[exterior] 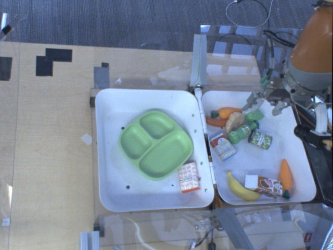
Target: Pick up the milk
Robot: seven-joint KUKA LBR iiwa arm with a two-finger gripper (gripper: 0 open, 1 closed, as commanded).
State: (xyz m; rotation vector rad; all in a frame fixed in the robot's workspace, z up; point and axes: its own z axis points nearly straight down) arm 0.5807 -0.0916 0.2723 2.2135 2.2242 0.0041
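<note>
Our gripper point(265, 103) hangs over the far part of the right bin point(307, 191), its two fingers spread apart with nothing between them. We take the small red-and-white carton point(222, 146) lying flat near that bin's left wall for the milk, though a second, orange carton point(189, 177) in the left bin point(104, 191) beside the green plate point(155, 145) could also be it; the print is too small to settle this. From the gripper the milk lies toward the view's left and nearer the front edge, its long axis running slantwise from upper left to lower right. A green bottle point(243, 132) lies between the two, just beside the milk's far end, so we judge the approach crowded on that side.
</note>
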